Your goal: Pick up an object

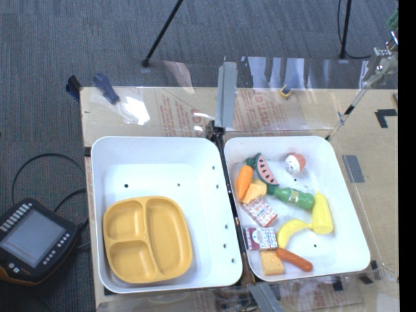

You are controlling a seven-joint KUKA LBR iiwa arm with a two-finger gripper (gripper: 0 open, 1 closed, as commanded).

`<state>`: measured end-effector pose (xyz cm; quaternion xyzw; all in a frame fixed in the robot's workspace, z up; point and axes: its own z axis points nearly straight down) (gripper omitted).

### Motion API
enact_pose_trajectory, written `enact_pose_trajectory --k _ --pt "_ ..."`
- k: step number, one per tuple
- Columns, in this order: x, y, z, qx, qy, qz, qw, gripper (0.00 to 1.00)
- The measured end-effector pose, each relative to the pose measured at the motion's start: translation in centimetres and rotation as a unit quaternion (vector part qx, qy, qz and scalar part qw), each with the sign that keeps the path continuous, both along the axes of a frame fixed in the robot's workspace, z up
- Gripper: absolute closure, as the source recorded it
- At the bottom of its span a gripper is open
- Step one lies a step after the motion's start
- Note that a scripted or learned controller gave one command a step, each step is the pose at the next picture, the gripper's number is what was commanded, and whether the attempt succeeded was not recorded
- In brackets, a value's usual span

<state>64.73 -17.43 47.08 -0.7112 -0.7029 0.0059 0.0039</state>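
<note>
The right white bin (344,174) holds several toy foods. An orange carrot (244,182) lies at its left beside a watermelon slice (264,169) and a yellow cheese wedge (255,192). A red and white ball (295,164) sits near the back. A green bottle (294,197) lies across the middle, touching a yellow corn cob (322,214). Nearer the front are a banana (290,231), a pink packet (260,211), a small carton (260,238), an orange block (272,262) and a red sausage (294,259).
The left white bin (156,158) carries a yellow divided plate (148,239) at its front left. A grey metal post (225,99) stands behind the seam between the bins. A teach pendant (29,239) lies on the floor at left. Tripod legs (166,25) cross the carpet behind.
</note>
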Motion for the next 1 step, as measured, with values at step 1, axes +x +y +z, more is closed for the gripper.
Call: enact_pose_trajectory --k 1 --pt "0.1 0.09 0.87 -0.0003 0.001 0.002 1.0 1.0"
